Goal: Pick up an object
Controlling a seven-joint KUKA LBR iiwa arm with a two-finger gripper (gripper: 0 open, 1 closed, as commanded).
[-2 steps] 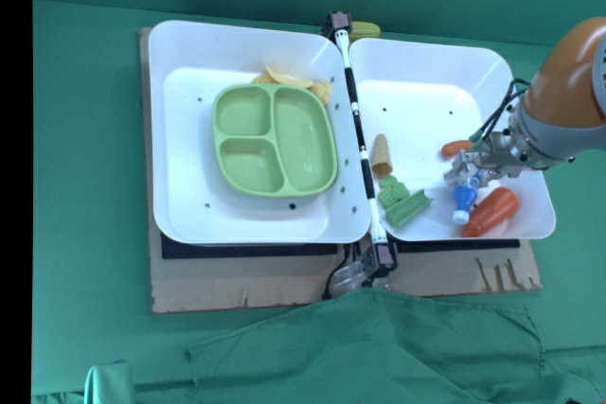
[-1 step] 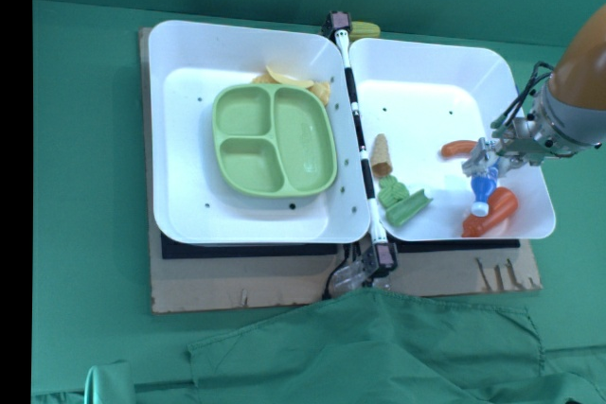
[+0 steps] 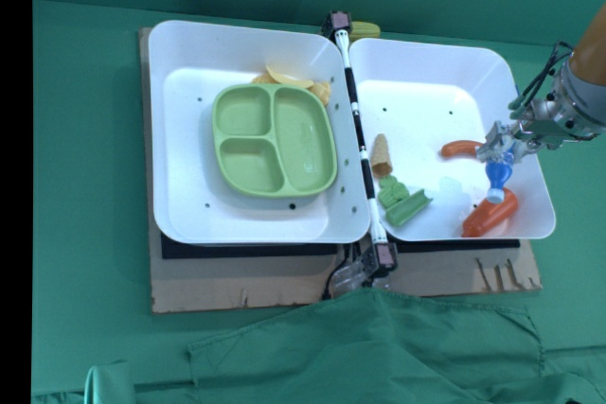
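My gripper (image 3: 499, 156) reaches in from the right over the right bin (image 3: 417, 76), near its right wall. A small blue object (image 3: 498, 175) hangs straight down from the fingertips, pinched between them. Its pale lower end sits just above an orange carrot-like piece (image 3: 490, 215) lying in the bin's front right corner. A red-orange sausage (image 3: 459, 148) lies just left of the gripper. Further left in the same bin are a tan cone (image 3: 381, 153) and a green block (image 3: 402, 200).
The left bin (image 3: 180, 109) holds a green divided plate (image 3: 275, 139) with yellow pieces (image 3: 295, 80) behind it. A black-and-white divider (image 3: 355, 118) joins the bins. A yellow thing (image 3: 365, 29) rests outside at the back. Green cloth (image 3: 379, 345) lies in front.
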